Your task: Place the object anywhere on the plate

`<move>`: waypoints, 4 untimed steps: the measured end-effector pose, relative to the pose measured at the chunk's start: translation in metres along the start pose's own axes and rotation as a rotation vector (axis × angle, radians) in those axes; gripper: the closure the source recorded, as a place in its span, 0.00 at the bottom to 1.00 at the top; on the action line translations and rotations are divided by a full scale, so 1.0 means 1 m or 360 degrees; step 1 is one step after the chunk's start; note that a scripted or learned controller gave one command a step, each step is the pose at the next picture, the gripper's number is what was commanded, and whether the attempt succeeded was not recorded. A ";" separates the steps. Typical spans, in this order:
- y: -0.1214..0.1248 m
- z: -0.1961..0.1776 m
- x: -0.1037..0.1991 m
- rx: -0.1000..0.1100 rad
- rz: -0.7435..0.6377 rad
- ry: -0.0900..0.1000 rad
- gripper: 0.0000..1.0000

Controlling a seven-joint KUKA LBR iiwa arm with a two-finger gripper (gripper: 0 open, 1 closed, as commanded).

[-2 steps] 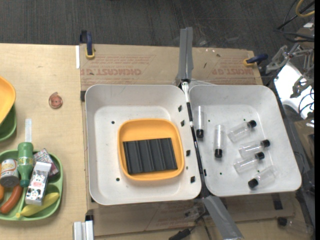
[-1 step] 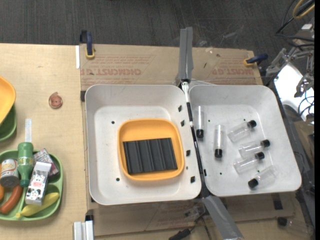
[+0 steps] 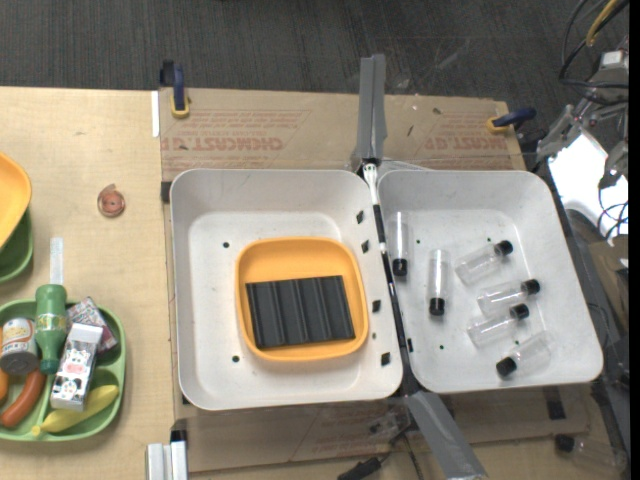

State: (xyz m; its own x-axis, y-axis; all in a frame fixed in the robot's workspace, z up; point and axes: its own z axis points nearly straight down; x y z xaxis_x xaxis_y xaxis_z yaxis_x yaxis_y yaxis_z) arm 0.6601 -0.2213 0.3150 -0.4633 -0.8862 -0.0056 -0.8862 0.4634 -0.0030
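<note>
An orange square plate [image 3: 300, 251] lies in the middle of the left white bin [image 3: 200, 268]. A dark grey ribbed block [image 3: 298, 309] rests flat on the plate, inside its rim. In the right white bin [image 3: 565, 268] lie several clear vials with black caps. One vial [image 3: 399, 240] lies along the left wall and another [image 3: 436, 283] beside it. The other vials [image 3: 508, 295] are scattered toward the bin's right and front.
A green tray of toy food [image 3: 60, 368] and a yellow bowl [image 3: 10, 203] sit on the wooden table at the left. A small pink disc [image 3: 112, 201] lies near them. Cardboard [image 3: 270, 138] lies under the bins. Cables and equipment [image 3: 600, 168] crowd the right edge.
</note>
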 end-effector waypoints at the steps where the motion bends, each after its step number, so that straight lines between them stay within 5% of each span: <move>1: 0.000 -0.009 0.000 -0.0001 -0.0517 -0.0001 0.00; 2: 0.003 0.021 0.001 -0.0007 -0.0911 -0.0001 0.00; 4: 0.006 0.006 -0.011 -0.0007 -0.1730 -0.0005 0.00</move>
State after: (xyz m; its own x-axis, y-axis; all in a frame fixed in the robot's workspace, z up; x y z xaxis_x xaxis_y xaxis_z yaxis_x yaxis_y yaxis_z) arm 0.6597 -0.2089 0.3085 0.5692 -0.8222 -0.0046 -0.8222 -0.5691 -0.0043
